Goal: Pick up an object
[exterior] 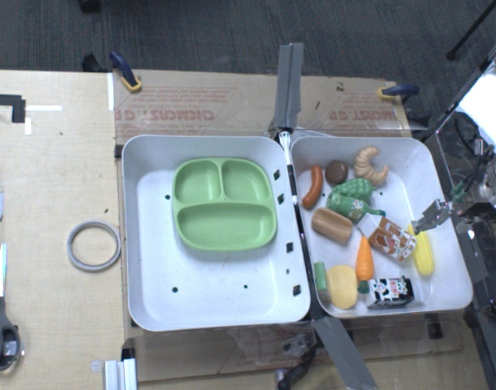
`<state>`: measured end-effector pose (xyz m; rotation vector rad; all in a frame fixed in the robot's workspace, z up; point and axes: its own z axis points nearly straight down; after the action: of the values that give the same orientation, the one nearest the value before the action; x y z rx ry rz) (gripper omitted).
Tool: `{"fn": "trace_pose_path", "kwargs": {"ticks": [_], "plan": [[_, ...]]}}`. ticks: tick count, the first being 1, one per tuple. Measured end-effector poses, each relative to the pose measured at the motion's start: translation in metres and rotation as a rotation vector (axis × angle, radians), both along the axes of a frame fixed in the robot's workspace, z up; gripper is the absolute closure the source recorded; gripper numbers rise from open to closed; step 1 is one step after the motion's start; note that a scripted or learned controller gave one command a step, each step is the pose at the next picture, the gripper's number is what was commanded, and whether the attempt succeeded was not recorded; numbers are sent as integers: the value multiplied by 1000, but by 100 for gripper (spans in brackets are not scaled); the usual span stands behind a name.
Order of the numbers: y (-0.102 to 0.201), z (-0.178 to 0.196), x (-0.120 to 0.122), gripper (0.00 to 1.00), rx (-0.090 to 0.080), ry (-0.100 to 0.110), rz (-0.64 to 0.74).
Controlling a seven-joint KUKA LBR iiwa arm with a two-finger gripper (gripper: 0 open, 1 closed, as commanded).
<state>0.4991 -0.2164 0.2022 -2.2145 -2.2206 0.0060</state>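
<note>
The right bin (442, 173) holds several toy foods: a red sausage (312, 187), a brown ball (336, 171), a croissant (369, 165), a green bunch (351, 195), a bread roll (332, 226), a brown carton (391, 240), a corn cob (424, 253), a carrot (364, 258), a yellow lump (342, 287) and a black-and-white carton (390, 292). My gripper (433, 215) reaches in low over the bin's right side, just above the corn cob and right of the brown carton. It is small and partly cut off at the edge, and nothing shows in it.
The left bin (146, 242) holds a green divided plate (225, 202). A grey ring (93, 244) and scissors (2, 335) lie on the bench at the left. A grey post (289, 84) stands behind the divider between the bins.
</note>
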Motion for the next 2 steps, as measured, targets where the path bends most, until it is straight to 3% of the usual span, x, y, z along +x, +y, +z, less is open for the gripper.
{"fn": "trace_pose_path", "kwargs": {"ticks": [1, 2], "plan": [[8, -94, 31, 0, 4, -3, -263], [26, -13, -15, 0, -5, 1, -572]]}}
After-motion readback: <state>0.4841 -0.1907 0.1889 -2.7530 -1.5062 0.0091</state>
